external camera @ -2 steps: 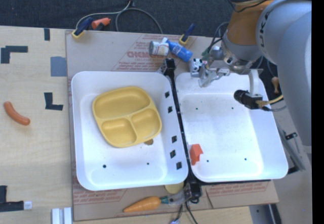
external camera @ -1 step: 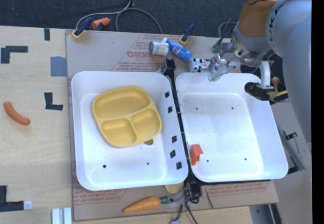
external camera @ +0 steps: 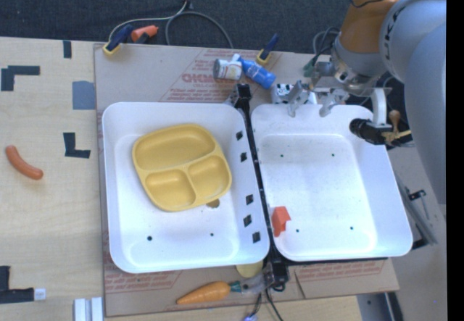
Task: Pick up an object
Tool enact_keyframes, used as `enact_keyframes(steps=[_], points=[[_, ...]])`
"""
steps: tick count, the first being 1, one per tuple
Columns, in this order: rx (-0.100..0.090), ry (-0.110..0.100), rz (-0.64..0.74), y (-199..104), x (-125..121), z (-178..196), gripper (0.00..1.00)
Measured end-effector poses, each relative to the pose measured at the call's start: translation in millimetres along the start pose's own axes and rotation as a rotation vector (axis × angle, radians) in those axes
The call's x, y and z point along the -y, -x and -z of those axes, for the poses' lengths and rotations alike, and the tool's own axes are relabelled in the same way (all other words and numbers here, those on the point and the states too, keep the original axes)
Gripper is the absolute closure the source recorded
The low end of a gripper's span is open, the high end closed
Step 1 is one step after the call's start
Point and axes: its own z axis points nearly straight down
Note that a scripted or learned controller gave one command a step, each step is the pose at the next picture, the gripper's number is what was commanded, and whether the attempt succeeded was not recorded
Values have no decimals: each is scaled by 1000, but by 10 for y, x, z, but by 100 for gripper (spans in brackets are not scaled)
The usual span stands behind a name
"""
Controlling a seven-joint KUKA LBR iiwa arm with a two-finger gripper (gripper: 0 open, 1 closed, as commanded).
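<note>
One gripper [external camera: 310, 101] is being held with fingers parted above the right bin's [external camera: 377, 167] far rim, while the orange block [external camera: 280, 220] is being left standing, long axis near-vertical in view.

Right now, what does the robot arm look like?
The arm is fat, round and shiny grey, with an orange band above the wrist. Thin dark cables loop around the band. At the end sits a small gripper of grey metal, with black parts beside it.
</note>
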Motion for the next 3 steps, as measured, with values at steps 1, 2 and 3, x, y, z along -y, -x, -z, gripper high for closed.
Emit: enact_keyframes(steps=[1,2,3], points=[[-4,-3,7,-840,182,-185,0],[2,1,-4,-159,-1,-132,0],[2,3,-5,494,190,396,0]])
